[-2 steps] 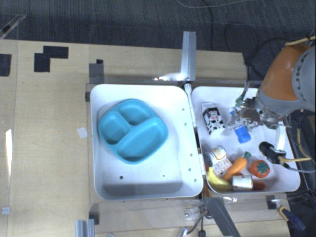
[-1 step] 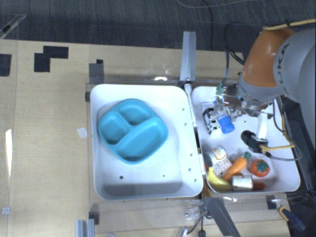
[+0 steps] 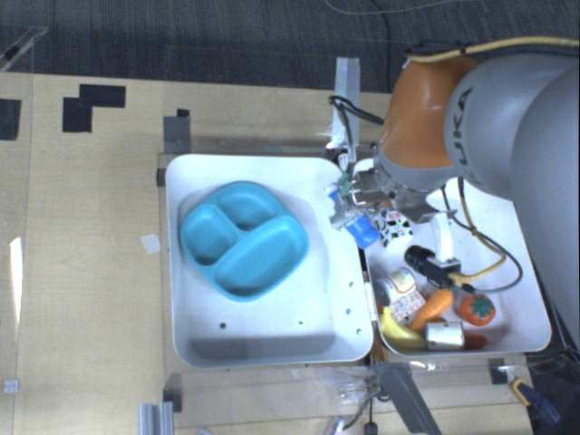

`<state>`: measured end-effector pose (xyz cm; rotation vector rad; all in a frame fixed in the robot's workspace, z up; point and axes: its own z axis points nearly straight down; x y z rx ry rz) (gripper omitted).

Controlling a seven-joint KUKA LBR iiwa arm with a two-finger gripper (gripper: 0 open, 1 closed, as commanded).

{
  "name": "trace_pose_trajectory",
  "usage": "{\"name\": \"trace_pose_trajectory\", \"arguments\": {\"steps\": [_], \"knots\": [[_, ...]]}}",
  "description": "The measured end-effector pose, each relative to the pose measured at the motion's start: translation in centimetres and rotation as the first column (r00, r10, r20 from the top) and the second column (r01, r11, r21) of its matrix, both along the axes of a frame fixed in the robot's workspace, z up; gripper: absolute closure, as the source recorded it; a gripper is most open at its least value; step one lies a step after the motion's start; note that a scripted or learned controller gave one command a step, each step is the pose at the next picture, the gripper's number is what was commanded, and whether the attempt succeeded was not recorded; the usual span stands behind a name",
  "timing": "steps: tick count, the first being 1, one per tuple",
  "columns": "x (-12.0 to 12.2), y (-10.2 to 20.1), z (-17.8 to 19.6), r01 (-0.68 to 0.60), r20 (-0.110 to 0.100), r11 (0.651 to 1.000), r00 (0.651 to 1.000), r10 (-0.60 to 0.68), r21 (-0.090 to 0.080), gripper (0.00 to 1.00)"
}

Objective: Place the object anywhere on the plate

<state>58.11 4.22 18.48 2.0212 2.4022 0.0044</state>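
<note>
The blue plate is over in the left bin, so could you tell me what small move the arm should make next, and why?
Probably carry the tool leftward toward the blue plate. A small blue object sits at the tool above the divide between the bins, and the plate lies left of it in the left bin.

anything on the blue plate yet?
No. All three compartments of the blue plate show bare. A small blue object sits at the gripper, over the divide between bins; the arm covers the right bin's upper part.

A robotics lab: an industrial arm point(image 3: 489, 116) over white bins point(image 3: 263, 347) on a taped bench point(image 3: 82, 270).
</note>
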Motion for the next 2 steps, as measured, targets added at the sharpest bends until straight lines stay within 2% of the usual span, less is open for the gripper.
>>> {"name": "trace_pose_trajectory", "arguments": {"steps": [1,2], "knots": [[1.12,6.15,1.51,-0.149,0.001,0.989,0.989,0.149,0.000,1.00],[1.12,6.13,1.51,-0.149,0.001,0.989,0.989,0.149,0.000,0.00]]}}
